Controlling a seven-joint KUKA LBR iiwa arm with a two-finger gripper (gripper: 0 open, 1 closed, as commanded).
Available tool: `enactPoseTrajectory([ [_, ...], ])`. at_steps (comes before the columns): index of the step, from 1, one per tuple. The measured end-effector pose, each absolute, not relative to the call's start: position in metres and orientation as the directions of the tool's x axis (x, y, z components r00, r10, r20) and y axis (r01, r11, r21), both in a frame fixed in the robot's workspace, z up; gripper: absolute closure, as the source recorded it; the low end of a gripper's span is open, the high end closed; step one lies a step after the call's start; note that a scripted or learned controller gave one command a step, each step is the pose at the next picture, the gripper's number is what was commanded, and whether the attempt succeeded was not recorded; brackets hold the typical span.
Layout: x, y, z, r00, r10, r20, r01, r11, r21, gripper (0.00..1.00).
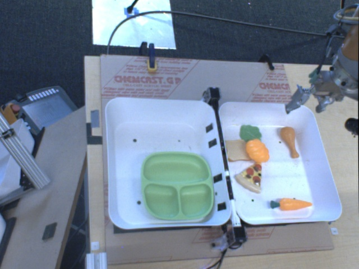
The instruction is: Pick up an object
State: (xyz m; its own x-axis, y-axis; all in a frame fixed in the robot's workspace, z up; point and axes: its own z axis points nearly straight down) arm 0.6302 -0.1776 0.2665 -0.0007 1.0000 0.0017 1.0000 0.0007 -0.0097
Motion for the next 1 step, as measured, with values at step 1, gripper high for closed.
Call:
enactPoseTrajectory([
  [1,0.6322,-0.1769,0.2740,-0.003,1.000,-0.001,1.000,0.003,0.002,0.00],
])
